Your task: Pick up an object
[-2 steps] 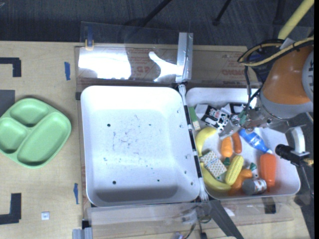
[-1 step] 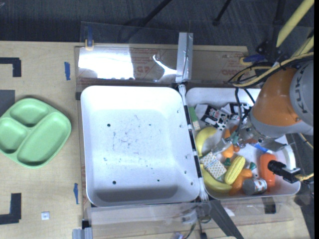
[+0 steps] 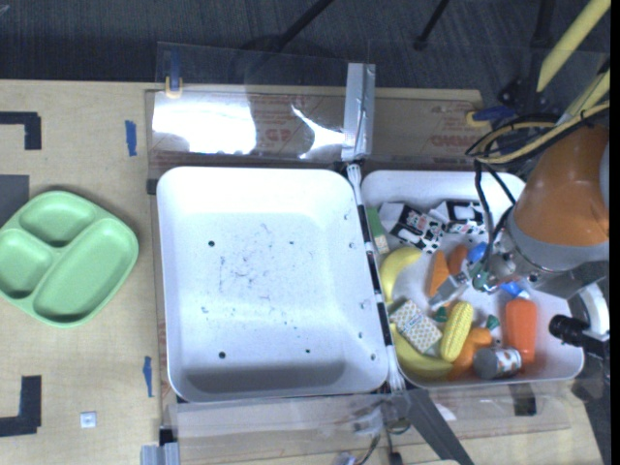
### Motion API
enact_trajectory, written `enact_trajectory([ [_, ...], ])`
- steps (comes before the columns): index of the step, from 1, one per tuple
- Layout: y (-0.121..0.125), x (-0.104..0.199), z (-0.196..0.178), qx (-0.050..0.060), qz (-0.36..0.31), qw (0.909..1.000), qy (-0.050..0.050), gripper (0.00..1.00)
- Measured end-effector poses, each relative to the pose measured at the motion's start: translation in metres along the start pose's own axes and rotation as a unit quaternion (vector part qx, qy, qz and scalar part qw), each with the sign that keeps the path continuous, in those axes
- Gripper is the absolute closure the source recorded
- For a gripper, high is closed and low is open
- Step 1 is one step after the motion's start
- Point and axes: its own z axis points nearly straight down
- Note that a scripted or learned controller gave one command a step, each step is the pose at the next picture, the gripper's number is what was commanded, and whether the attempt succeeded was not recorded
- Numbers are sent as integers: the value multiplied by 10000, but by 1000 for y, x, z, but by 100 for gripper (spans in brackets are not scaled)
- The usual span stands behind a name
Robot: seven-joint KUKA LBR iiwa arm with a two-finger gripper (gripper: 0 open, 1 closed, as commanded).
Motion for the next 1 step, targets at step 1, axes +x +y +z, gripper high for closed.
enact_trajectory([
  [1, 1, 11, 1, 10, 57, 10000, 10, 0],
])
